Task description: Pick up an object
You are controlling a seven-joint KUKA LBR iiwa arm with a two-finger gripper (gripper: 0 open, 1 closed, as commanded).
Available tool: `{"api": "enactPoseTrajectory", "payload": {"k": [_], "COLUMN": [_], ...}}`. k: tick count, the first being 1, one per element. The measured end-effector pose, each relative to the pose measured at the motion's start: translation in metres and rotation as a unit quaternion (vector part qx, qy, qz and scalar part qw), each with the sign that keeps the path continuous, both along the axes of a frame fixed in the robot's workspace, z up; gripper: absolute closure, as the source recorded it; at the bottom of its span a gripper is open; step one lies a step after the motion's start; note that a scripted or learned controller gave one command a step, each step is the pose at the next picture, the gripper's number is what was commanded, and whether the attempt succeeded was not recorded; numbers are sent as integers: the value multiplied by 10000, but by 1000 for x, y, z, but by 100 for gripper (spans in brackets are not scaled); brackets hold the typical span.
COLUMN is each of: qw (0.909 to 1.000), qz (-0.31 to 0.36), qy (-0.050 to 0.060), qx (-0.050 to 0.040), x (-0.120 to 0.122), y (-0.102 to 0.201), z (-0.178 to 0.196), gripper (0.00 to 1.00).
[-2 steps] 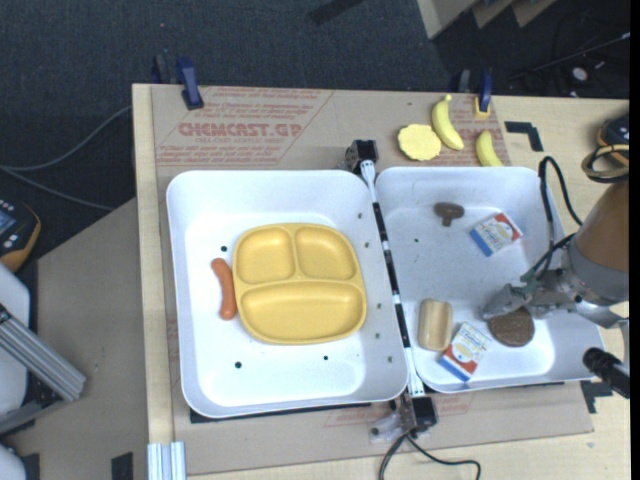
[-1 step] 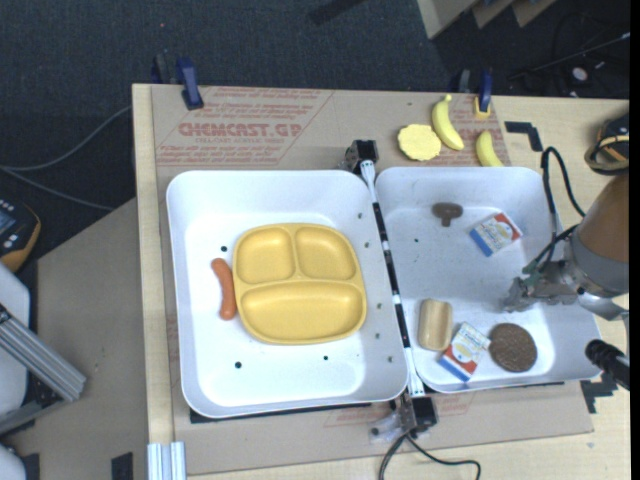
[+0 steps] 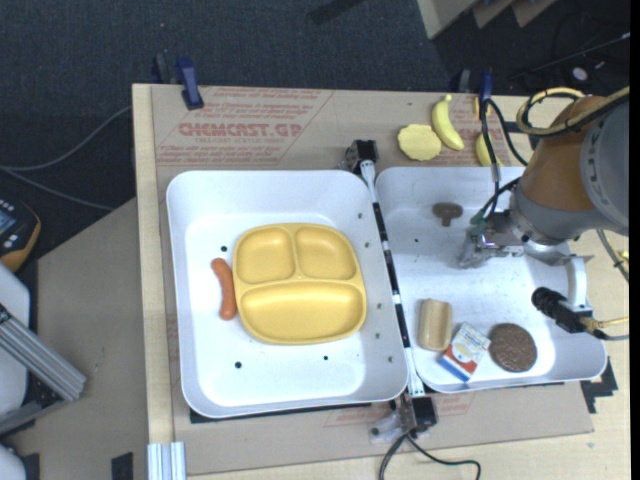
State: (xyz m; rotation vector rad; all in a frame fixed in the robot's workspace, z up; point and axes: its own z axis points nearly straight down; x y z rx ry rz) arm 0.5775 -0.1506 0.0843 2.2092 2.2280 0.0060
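Observation:
My gripper [image 3: 472, 254] hangs low over the middle of the right bin [image 3: 420, 193], reaching in from the right under the grey arm with its orange band. A small brown mushroom-shaped piece [image 3: 446, 210] lies just up and left of it, apart from it. Toward the bin's front lie a tan cylinder [image 3: 434, 323], a small red, white and blue carton [image 3: 463, 354] and a round brown disc [image 3: 512, 347]. I see nothing held in the gripper.
The left bin [image 3: 190, 268] holds a yellow divided plate [image 3: 297, 283] and an orange sausage [image 3: 225, 288] beside it. Behind the right bin, on the bench, lie a banana [image 3: 449, 123] and a yellow lump [image 3: 420, 141]. Cables trail near the arm at the right.

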Motion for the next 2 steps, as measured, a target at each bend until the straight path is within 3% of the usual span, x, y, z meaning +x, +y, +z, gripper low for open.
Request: {"api": "enactPoseTrajectory", "payload": {"k": [1,2], "qw": [10000,10000], "qz": [-37,-23], "qy": [28,80], "qx": [0,-14], "x": [-4,90], "y": [-4,33], "z": [0,1], "gripper": [0,0]}}
